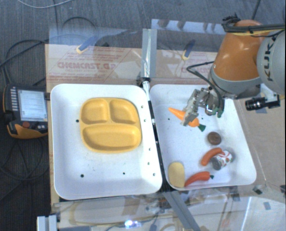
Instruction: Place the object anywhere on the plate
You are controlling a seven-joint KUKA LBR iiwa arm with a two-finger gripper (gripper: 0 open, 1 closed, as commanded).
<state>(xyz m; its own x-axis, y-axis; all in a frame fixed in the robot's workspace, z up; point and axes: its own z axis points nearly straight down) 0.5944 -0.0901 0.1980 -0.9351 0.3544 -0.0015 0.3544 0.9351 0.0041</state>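
A yellow three-compartment plate point(110, 124) lies in the left bin point(66, 177). In the right bin point(244, 172), a toy carrot point(180, 114) with a green top lies near the upper middle. My gripper point(190, 117) hangs right over the carrot's right end, with its fingers point(195, 106) pointing down and to the left. The fingers partly cover the carrot, and I cannot make out whether they grip it.
Lower in the right bin lie a brown round piece point(214, 138), an orange sausage point(211, 156), a small white-and-red object point(222, 160), a pale yellow oval point(176, 173) and a red pepper point(197, 178). A handheld controller point(25, 110) sits left of the bins.
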